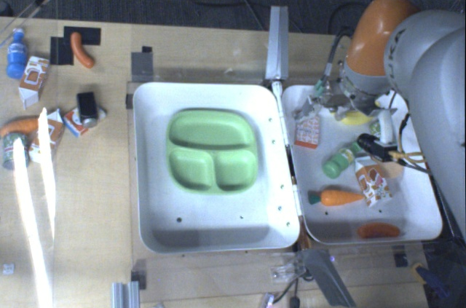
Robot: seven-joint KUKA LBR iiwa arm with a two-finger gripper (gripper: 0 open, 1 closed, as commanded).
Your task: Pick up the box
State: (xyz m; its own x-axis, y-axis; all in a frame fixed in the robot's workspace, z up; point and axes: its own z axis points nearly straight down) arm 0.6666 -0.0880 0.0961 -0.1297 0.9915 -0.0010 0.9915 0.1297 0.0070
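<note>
Looking down on the bench (87,226), you have the arm (429,66) reaching in from the right, its orange band (378,26) above the far end of the right bin (431,225). The gripper (325,97) hangs over that bin's far left corner, close to the divider between the two bins. You cannot tell from this angle whether it is open or closed, and nothing can be seen gripped in it.

The box (307,130), a small red-and-white carton, lies flat on the floor of the right bin, against its left wall and just on the near side of the gripper. They look very close, but you cannot tell if they touch.

Around it in the same bin:
- a green bottle (339,162) on its side near the middle, just right of the box
- a carrot (341,198) lying crosswise nearer the front
- a second carton (373,183) (orange and white, tilted) just right of the carrot's tip
- a red sausage (378,230) by the front wall
- a yellow object (355,118) under the wrist, partly hidden

The left bin (156,230) holds a green divided tray (212,150), sitting flat near its centre.

Out on the bench to the left you can see a blue bottle (16,53) and a few small loose items, well apart from both bins.
</note>
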